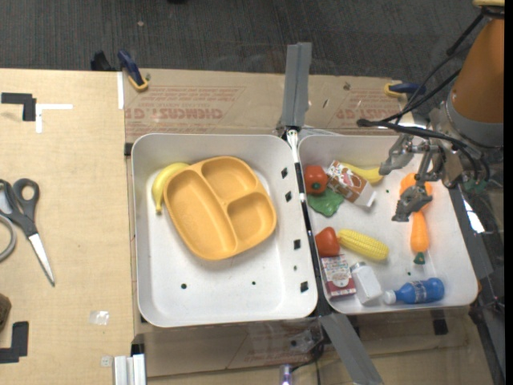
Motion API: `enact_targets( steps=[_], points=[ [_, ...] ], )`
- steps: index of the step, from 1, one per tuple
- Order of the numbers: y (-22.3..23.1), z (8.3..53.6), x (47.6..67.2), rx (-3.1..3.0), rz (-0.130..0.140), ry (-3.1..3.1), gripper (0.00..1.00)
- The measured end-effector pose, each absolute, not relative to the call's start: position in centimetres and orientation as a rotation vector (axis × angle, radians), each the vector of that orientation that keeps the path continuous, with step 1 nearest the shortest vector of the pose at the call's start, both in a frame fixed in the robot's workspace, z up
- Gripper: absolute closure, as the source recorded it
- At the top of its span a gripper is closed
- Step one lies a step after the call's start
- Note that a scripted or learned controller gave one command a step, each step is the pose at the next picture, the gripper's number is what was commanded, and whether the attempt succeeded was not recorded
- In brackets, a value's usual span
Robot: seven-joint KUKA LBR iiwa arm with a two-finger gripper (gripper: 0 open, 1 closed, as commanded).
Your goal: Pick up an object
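My gripper hangs over the upper right part of the right bin, with the arm reaching in from the right. Its two grey fingers stand apart, so it is open. A small orange piece shows in the gap between them; I cannot tell whether it touches them. Just below lies an orange carrot. Further left in this bin are a yellow corn cob, a red-and-white carton, a red tomato on a green leaf, and a red pepper.
A blue bottle, a white bottle and a small red box lie along the right bin's front. The left bin holds a yellow divided plate and a banana. Scissors lie on the bench at the left.
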State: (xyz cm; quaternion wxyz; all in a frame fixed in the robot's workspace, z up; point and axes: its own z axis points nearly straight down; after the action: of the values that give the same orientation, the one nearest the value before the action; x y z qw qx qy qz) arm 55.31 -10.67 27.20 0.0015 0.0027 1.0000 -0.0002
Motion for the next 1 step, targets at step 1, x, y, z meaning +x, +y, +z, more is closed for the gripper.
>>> enact_targets(
  steps=[1],
  points=[
    [-14.93,11.03,57.4,0.144,-0.005,3.119,0.0]
  ],
)
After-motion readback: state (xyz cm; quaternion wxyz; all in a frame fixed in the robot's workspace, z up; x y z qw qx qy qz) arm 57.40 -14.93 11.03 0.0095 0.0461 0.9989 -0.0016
